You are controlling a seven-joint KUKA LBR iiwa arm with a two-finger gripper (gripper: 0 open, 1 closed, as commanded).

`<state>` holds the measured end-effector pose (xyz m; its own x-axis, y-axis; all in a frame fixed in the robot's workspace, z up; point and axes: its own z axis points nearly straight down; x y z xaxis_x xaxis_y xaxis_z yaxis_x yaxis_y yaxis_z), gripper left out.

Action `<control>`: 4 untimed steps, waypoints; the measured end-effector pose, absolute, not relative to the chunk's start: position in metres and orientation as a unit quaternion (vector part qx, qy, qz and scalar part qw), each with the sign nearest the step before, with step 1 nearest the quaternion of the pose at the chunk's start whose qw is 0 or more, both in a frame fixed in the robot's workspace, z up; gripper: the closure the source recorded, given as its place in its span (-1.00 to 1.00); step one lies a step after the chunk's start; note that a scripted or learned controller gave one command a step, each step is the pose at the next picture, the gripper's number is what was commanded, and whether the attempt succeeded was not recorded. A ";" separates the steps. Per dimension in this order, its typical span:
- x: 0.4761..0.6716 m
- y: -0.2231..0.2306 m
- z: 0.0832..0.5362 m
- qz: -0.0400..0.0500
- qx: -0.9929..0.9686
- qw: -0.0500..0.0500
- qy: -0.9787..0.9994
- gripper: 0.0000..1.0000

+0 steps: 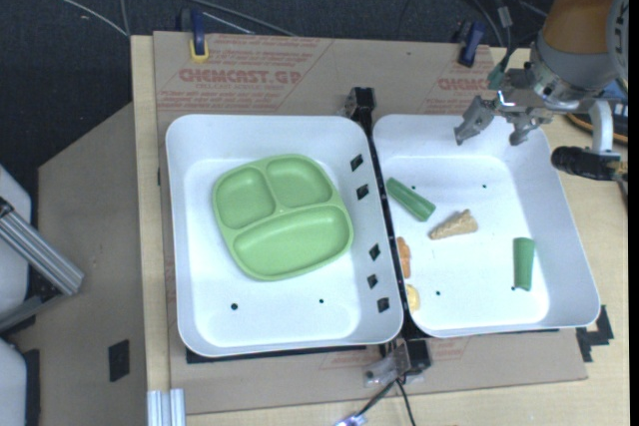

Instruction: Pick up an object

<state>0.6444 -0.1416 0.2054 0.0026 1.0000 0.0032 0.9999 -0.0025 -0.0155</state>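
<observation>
Hovering metal claw (pixel 495 128), fingers splayed

The bench (pixel 250 80) is a flat brown board printed with red lettering along its far side. Two clamps, one blue-and-yellow (pixel 198 33) and one blue (pixel 469 40), grip its far edge. Two shallow white bins rest directly on the board, side by side and touching along their inner walls: the left bin (pixel 190 244) and the right bin (pixel 569 244). Black clips (pixel 360 101) sit at the seam between the bins.
</observation>
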 end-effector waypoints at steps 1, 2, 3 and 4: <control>0.647 -0.141 0.214 0.000 -0.707 0.001 -0.707 -1.00; 0.650 -0.138 0.171 0.001 -0.707 0.002 -0.708 -1.00; 0.652 -0.131 0.111 0.002 -0.707 0.003 -0.708 -1.00; 0.652 -0.130 0.084 0.001 -0.706 0.002 -0.708 -1.00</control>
<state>0.6518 -0.1298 0.0836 -0.0018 1.0000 0.0012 1.0000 0.0018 -0.0045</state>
